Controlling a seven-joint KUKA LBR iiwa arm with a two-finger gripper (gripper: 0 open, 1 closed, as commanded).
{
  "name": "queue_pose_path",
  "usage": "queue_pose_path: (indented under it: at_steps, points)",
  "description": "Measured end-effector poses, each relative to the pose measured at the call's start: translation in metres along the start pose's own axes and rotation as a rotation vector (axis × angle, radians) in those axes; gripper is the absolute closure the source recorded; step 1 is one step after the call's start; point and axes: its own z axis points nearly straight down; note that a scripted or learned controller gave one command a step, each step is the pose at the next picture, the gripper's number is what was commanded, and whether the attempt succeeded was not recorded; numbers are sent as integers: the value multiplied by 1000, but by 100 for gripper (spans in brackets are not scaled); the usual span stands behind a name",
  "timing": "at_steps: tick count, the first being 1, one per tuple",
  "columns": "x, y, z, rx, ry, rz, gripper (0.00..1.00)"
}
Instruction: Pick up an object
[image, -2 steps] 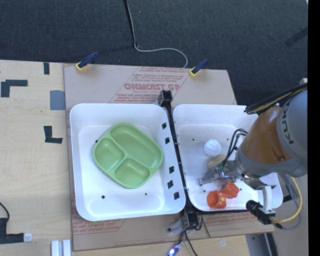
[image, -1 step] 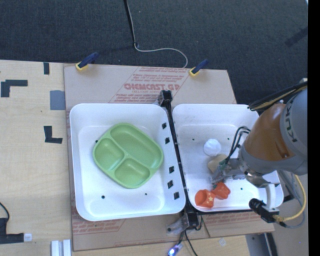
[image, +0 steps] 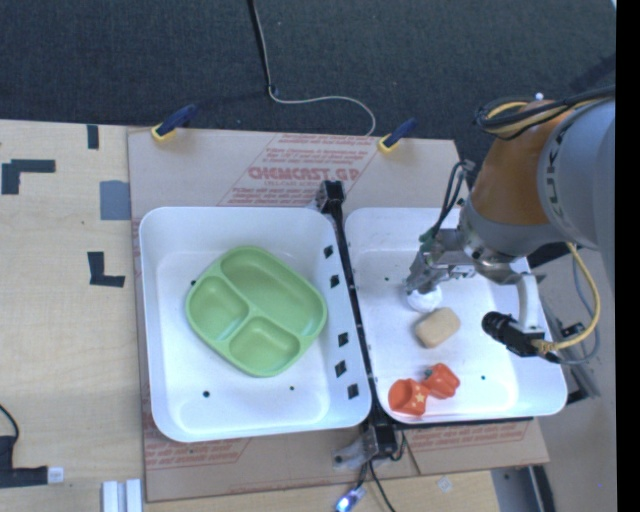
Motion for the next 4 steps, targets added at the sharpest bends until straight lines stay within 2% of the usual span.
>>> queue_pose_path:
  at_steps: [1, 2, 3, 4]
  points:
    - [54, -30, 6, 17, 2, 4, 100]
    - [49, -80, -48, 14, 1, 11, 100]
    - [112, -72, 2, 21, 2, 4, 100]
    - [148, -74, -168, -2, 4, 2, 100]
